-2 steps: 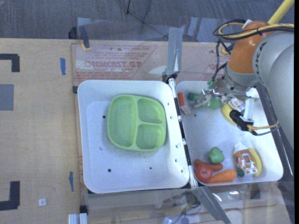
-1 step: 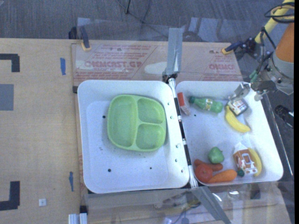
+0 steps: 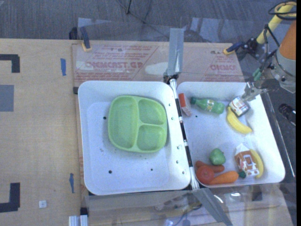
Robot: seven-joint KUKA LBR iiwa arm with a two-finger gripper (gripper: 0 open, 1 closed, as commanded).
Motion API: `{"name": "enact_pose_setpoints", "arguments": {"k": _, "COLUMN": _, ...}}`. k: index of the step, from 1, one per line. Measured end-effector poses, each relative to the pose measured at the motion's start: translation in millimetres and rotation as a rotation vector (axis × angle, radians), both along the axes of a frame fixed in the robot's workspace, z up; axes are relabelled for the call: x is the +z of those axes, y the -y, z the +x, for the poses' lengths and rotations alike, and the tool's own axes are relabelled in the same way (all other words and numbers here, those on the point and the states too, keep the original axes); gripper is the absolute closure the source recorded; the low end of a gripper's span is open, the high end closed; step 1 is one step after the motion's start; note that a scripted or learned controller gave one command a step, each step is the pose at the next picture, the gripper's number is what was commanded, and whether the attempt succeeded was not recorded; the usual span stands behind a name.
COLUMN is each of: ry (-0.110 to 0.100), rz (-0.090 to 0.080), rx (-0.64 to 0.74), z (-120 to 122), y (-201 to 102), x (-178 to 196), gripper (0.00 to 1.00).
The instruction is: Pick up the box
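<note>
**Gripper at the far corner, several box-like things below**

Camera view: the arm comes in from the right, and its gripper (image 3: 253, 91) hangs over the far right corner of the right bin (image 3: 207, 92). Whether it is spread or pressed together I cannot tell.

Just beside the tip lies a small white carton with a red label (image 3: 239, 106), tilted, resting against the top end of a banana (image 3: 239, 122). That looks like the box the task wants, though it is a guess. A small red-and-white box (image 3: 185, 105) lies along the bin's left wall, well apart from the gripper. An orange-and-white carton (image 3: 244, 161) sits near the front, touching a second banana (image 3: 257, 161).

The first risk is simply choosing the wrong item, since three things could pass as a box. If the near carton is the target, the banana touching it could get caught in the pinch or be nudged and roll the carton aside. The bin's far wall is close too, so a descent there could clip the rim. The carton's tilt may let it slip out of a pinch.

Elsewhere in that bin are a green bottle (image 3: 207, 105), a green pepper (image 3: 217, 156), a tomato (image 3: 205, 174) and a carrot (image 3: 227, 177). The left bin (image 3: 91, 140) holds a green divided plate (image 3: 138, 124).
</note>
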State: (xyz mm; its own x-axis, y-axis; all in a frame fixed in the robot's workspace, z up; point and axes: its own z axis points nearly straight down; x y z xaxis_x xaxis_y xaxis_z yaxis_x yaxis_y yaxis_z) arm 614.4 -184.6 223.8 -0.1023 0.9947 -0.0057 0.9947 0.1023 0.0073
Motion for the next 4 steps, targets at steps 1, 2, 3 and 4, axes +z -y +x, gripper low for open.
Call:
{"name": "enact_pose_setpoints", "arguments": {"k": 1, "ry": -0.004, "rz": 0.003, "rx": -0.234, "z": 14.7, "y": -1.1, "x": 141.9, "gripper": 1.00}}
{"name": "enact_pose_setpoints", "arguments": {"k": 2, "ry": -0.004, "rz": 0.004, "rx": -0.315, "z": 52.9, "y": -52.1, "x": 212.6, "gripper": 1.00}}
{"name": "enact_pose_setpoints", "arguments": {"k": 3, "ry": 0.001, "rz": 0.002, "rx": -0.308, "z": 54.3, "y": -55.3, "x": 223.5, "gripper": 1.00}}
{"name": "enact_pose_setpoints", "arguments": {"k": 4, "ry": 0.006, "rz": -0.001, "rx": -0.303, "z": 55.6, "y": -58.2, "x": 234.8, "gripper": 1.00}}
